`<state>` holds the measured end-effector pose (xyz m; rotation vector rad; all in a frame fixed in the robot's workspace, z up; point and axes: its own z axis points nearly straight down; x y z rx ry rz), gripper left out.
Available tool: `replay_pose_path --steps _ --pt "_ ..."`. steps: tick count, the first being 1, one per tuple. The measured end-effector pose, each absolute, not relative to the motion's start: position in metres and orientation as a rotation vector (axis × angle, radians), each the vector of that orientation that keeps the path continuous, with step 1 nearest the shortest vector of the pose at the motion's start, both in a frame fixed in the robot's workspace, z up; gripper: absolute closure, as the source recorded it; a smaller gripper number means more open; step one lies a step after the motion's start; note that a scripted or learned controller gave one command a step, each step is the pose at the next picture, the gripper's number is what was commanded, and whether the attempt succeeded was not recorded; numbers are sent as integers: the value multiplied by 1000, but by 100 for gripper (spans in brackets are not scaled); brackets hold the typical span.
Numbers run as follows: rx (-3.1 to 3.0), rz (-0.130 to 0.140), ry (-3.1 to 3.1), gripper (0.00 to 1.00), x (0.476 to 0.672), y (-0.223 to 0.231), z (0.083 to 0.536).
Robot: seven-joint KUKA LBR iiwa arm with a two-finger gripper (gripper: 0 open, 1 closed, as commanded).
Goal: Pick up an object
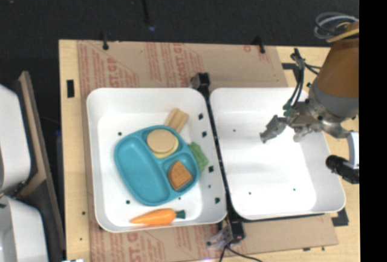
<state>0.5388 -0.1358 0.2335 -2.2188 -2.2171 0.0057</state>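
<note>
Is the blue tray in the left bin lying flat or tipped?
Flat: the blue tray rests compartments-up in the left bin, with two food pieces in them.

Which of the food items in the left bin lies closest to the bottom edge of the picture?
The orange carrot. It lies on the floor of the left bin below the blue tray, while the round cracker and the brown waffle piece sit on that tray, higher up.

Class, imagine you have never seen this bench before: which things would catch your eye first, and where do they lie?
The bright blue divided tray in the left bin stands out first, with a round tan biscuit and a brown waffle-like piece in its compartments. Next comes the orange carrot lying below the tray near the bin's front edge. Over the right bin, the gripper hangs from the arm.
</note>
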Motion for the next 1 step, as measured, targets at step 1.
replay_pose_path --steps 1 --pt "-2222 -1 -2222 0 540 -136 237"
